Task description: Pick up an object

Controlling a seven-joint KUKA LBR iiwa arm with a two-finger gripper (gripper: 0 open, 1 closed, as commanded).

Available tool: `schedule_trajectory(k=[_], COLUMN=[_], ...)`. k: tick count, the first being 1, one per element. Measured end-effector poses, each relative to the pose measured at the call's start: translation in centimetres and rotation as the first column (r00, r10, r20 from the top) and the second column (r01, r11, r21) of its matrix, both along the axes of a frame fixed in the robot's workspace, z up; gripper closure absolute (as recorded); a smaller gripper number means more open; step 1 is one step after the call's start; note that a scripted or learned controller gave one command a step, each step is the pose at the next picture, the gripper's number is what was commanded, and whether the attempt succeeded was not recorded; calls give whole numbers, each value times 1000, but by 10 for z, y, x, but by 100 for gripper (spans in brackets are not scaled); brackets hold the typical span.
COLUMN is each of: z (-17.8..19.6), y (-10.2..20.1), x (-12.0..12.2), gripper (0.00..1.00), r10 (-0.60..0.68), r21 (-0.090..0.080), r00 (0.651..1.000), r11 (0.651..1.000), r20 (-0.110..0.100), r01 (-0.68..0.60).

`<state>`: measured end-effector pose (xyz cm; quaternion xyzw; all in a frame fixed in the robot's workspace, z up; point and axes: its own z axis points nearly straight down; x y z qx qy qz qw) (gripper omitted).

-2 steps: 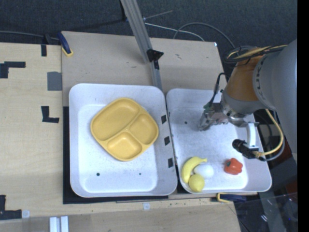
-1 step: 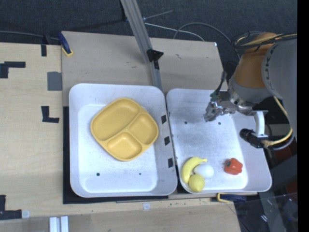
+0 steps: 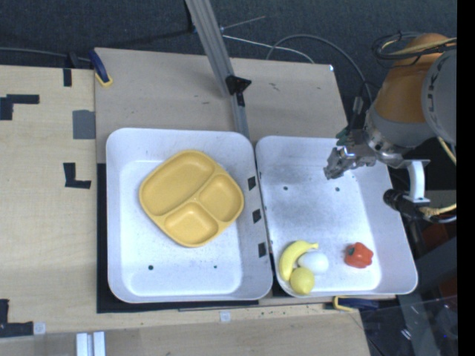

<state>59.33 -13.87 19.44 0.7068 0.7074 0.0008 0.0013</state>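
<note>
The right bin (image 3: 297, 199) holds a yellow banana (image 3: 293, 255), a white egg-like ball (image 3: 317, 262), a yellow lemon (image 3: 302, 280) and a red pepper (image 3: 358, 255), all near its front edge. My gripper (image 3: 338, 164) hangs over the bin's far right part, well behind those objects, with nothing seen between its fingers. The arm with its orange band (image 3: 404, 87) reaches in from the right.
A yellow divided plate (image 3: 191, 197) lies in the left bin (image 3: 126, 265). A grey metal pole (image 3: 215, 43) slants down to the gap between the bins at the back. Cables (image 3: 312, 47) run behind the right bin.
</note>
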Motion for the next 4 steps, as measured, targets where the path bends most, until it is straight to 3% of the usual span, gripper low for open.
schedule_trajectory(k=[1, 4], z=[47, 27], y=[9, 165], x=[-1, 2], gripper=[100, 100], r10=[2, 6], r21=[0, 2], r00=[1000, 1000], r11=[1000, 1000], r20=[1, -5], r01=[-2, -6])
